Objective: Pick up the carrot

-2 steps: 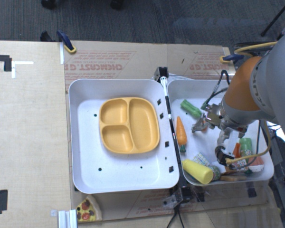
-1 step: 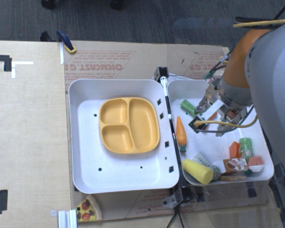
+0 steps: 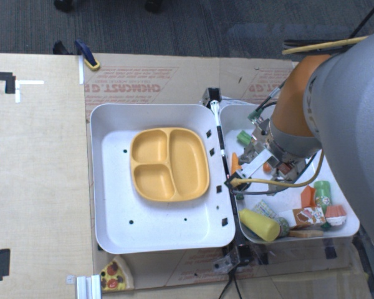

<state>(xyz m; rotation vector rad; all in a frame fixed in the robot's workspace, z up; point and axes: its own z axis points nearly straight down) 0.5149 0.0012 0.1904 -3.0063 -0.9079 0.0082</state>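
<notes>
Item: carrot point(image 3: 235, 162). You see it as a small orange piece with green just beyond it, lying in the right bin point(image 3: 349, 212) hard against that bin's left wall, beside the divider where the two bins meet.

Item: gripper point(image 3: 257, 156). It hangs low over the right bin, just right of the carrot, beneath the orange-banded wrist. The wrist and cabling hide the fingers, so you cannot tell whether they stand apart or together, nor whether anything sits between them.

Item: neighbours. A yellow cylinder point(image 3: 260, 225) lies near the front of the right bin; an orange piece point(image 3: 308, 195), a green bottle point(image 3: 323, 193) and packets point(image 3: 310, 217) lie to the right. The left bin point(image 3: 106, 167) carries a yellow divided plate point(image 3: 170, 164).

Risks, as judgement:
- The wall beside the carrot likely blocks one finger, so you may get a glancing pinch or a shove along the wall.
- A descent slightly off could strike the bin rim.
- The other orange piece could be taken by mistake.
</notes>
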